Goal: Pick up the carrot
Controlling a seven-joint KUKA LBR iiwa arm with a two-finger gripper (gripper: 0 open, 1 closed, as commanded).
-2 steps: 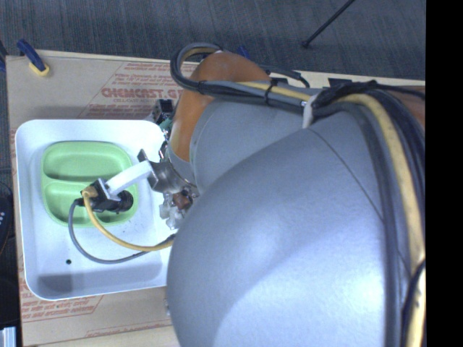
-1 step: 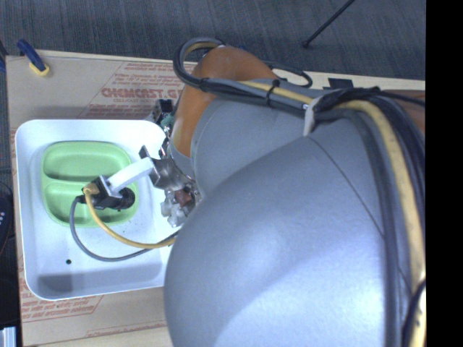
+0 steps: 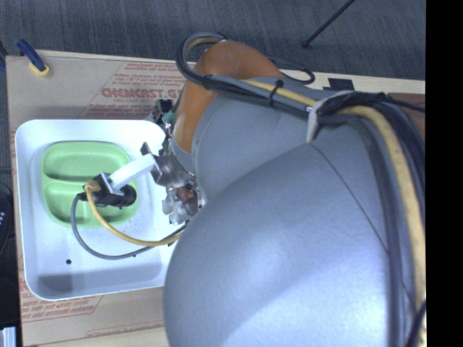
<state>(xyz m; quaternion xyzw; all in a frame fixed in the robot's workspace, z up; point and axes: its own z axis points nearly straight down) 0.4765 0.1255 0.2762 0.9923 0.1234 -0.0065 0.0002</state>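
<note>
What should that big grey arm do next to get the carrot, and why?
Probably lift and pull back a little. The arm covers the right side of the view, and the gripper hangs over the right part of the left bin, beside a green dish. The carrot may be hidden beneath the arm, so aiming is guesswork.

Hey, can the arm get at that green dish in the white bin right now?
Probably yes. The gripper hangs over the white bin, right beside the green dish, and I see nothing between them.
</note>
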